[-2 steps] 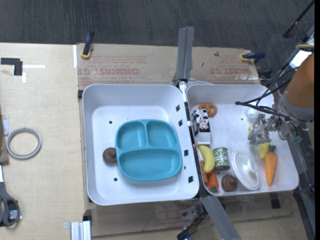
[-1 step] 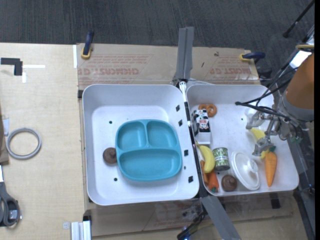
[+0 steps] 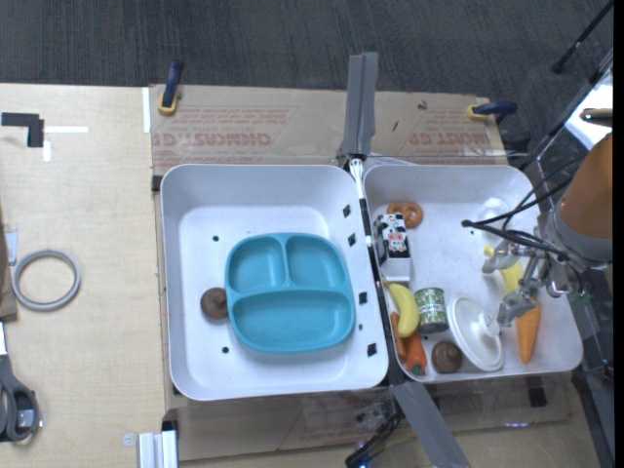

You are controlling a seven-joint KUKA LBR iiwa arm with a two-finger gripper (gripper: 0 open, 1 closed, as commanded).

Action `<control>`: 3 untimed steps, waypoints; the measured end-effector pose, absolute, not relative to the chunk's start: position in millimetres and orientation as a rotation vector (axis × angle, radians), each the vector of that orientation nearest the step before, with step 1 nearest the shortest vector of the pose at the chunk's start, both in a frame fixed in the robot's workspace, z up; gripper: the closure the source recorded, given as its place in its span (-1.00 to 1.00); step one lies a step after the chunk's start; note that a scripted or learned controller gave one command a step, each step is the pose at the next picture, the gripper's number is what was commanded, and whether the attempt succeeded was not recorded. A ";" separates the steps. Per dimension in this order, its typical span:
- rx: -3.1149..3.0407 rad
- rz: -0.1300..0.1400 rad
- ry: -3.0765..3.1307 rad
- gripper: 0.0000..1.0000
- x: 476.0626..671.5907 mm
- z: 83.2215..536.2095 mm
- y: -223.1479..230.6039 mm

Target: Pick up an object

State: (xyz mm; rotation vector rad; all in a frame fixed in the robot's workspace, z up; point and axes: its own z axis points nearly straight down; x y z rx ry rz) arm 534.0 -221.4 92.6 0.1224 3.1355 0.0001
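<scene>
**Gripper low over right bin, nothing seen in its grasp**

Arm enters from the right; orange band [image 3: 593,195] at the frame edge. Metal two-finger gripper [image 3: 517,295] sits low over the right side of the right white bin [image 3: 444,178], cables trailing across it. Jaw state: cannot tell; the fingers blur into the clutter below. No object visibly between them.

Right bin contents: orange toy carrot [image 3: 526,334] just beside the gripper, a yellow piece [image 3: 511,277] partly under it, clear round lid [image 3: 478,331] near the front wall, brown round chocolate-like piece [image 3: 447,356], green can [image 3: 430,310], yellow banana [image 3: 403,307], small black-and-white box [image 3: 393,236], brown pretzel [image 3: 406,213].

Left white bin [image 3: 185,261]: teal three-compartment plastic tray [image 3: 290,292] in the middle; brown doughnut-like piece [image 3: 214,303] touching its left edge.

Bench, left: grey tape ring [image 3: 43,279].
</scene>
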 end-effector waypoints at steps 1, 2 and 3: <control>0.117 -0.002 3.132 1.00 535.6 102.6 -221.1; 0.117 -0.002 3.132 -1.00 535.6 102.6 -221.0; 0.115 -0.004 3.128 1.00 537.1 112.5 -221.1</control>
